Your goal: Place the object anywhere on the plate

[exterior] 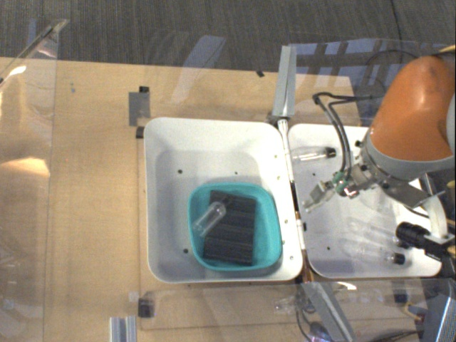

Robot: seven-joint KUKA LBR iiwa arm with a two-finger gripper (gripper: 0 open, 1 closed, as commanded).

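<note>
Clear plastic tube (209, 218) lies on the teal square plate (268, 223), atop its dark ridged insert (235, 234). We judge it light, stiff, slippery; best taken mid-barrel. Gripper (322, 192) sits right of the plate; we cannot tell its state.

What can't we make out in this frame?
- Gripper, camera view: small and blurred against the right bin; nothing visibly between its tips.
- Clear tube on the teal plate: transparent, so contents are unreadable.
- Clear items in the right bin: see-through, outlines faint, count uncertain.
- Right bin's far side: covered by the arm, which the frame's right edge cuts off.
</note>
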